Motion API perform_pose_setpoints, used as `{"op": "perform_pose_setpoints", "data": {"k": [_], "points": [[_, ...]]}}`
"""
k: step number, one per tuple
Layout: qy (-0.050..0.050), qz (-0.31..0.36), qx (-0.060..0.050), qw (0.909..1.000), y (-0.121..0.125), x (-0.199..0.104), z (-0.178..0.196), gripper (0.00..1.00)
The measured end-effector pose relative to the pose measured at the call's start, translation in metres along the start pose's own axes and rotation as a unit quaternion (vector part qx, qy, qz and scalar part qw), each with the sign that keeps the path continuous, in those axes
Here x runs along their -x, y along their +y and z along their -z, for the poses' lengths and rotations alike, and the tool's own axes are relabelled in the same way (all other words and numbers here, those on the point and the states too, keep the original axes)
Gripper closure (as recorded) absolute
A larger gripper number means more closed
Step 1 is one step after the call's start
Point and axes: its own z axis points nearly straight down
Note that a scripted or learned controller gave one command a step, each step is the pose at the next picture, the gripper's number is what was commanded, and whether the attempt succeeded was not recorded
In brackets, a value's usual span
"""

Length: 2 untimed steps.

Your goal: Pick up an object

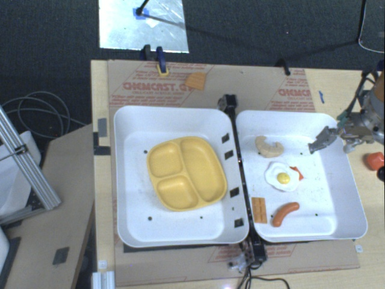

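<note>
1. Camera view puts your gripper [319,143] over the upper right part of the right bin [346,185], its dark fingers pointing toward the bin's middle; you cannot tell whether they are spread or pressed together, and nothing sits between them.
2. Just beyond the fingertips lies a pale croissant-shaped piece [269,146], apart from them.
3. Below and ahead of the tool you see a fried egg [283,176] with a small red bit [296,173] touching it.
4. Farther below lie a sausage [285,214] and an orange cracker [258,209], near each other.
5. Well past the tool, the left bin [129,161] holds a yellow divided tray [186,173].
</note>
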Motion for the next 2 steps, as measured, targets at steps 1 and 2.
{"op": "perform_pose_setpoints", "data": {"k": [1, 2], "points": [[0.002, -0.002, -0.004, 1.0000, -0.053, -0.010, -0.172, 0.00], [0.001, 0.001, -0.001, 1.0000, -0.057, -0.036, -0.181, 0.00]]}}
